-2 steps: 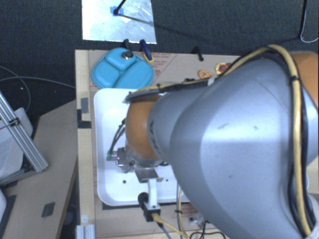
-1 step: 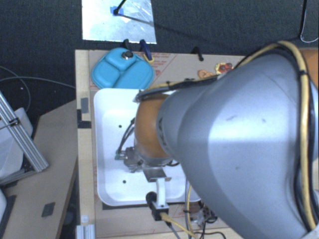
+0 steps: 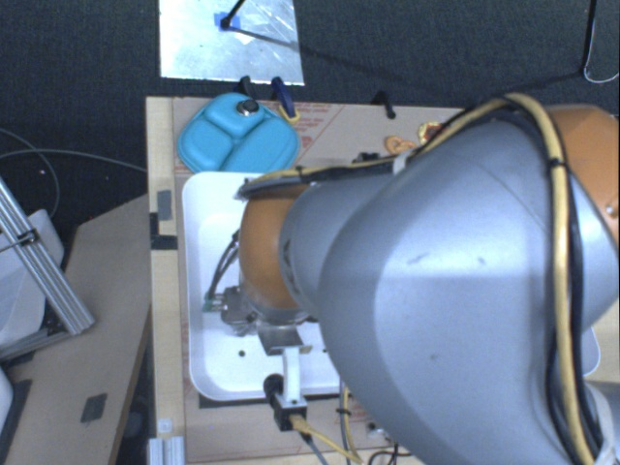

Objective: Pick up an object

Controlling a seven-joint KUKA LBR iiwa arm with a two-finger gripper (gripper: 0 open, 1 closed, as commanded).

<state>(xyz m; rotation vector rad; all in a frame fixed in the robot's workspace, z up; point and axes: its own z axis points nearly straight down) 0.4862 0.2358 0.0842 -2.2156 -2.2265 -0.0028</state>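
My grey arm with its orange band [image 3: 263,250] reaches in from the right and covers most of the view. It hangs low over the left white bin [image 3: 205,231]. The gripper [image 3: 225,306] sits under the wrist, close to the bin's floor near its left wall, and the wrist body mostly hides it. A white bracket with a black tip [image 3: 287,381] sticks out of the wrist towards the bin's front rim. The arm hides whatever lies beneath it in the bin.
A blue moulded lid-like piece [image 3: 238,136] lies on the bench just behind the left bin. Farther back lies a shiny foil sheet [image 3: 229,25]. Metal rails [image 3: 39,269] stand at the left. Yellow cables [image 3: 315,439] trail past the bin's front.
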